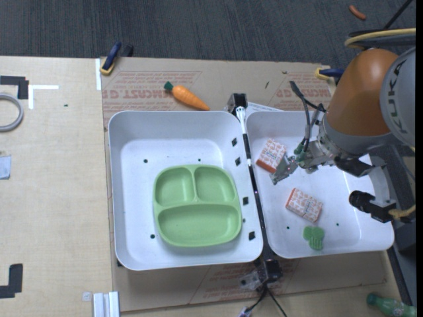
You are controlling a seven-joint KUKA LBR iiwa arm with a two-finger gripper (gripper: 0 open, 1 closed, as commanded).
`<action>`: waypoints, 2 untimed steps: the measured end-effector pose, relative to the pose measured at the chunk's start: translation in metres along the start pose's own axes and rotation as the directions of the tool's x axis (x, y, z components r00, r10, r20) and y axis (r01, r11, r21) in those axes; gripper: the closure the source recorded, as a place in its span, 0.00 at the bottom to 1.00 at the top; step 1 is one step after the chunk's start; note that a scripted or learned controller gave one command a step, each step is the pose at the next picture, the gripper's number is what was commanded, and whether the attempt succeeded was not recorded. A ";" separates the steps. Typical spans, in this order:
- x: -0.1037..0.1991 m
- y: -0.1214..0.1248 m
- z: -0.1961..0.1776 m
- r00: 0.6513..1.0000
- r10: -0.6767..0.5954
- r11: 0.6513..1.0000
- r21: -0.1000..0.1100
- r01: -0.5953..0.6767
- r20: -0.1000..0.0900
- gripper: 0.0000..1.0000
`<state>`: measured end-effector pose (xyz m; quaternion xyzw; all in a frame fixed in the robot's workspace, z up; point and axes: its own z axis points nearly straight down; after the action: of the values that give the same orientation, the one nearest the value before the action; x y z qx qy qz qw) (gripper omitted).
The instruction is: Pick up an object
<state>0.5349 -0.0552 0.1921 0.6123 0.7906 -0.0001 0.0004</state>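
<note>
Two shallow white bins sit side by side on the tabletop, which is covered under them by a sheet of brown cardboard. The left bin carries a light green divided plate with three compartments, lying flat near its middle. The right bin contains three small things: a red and white packet near the bin's upper left part, a second red and white packet lower down and nearer the middle, and a small green piece close to the front wall. The arm reaches in from the right, its orange band above the grey wrist, and its hand hangs over the right bin between the two packets, just below and to the right of the upper one and above and to the left of the lower one. The fingers point down and to the left; whether they are spread or closed cannot be told from this angle, and no packet can be seen between them. Behind the bins a toy carrot lies on the cardboard, and a blue and yellow clamp sits at the cardboard's far left corner. A black clip joins the bins at the back.
</note>
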 end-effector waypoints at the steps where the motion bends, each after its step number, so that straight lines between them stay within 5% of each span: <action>1: -0.033 -0.057 0.063 0.976 -0.219 0.976 -0.001 0.219 0.000 0.00; 2: -0.037 -0.040 0.096 0.994 -0.106 0.994 -0.005 0.106 0.003 0.00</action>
<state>0.5060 -0.1014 0.0958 0.5694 0.8221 0.0010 0.0031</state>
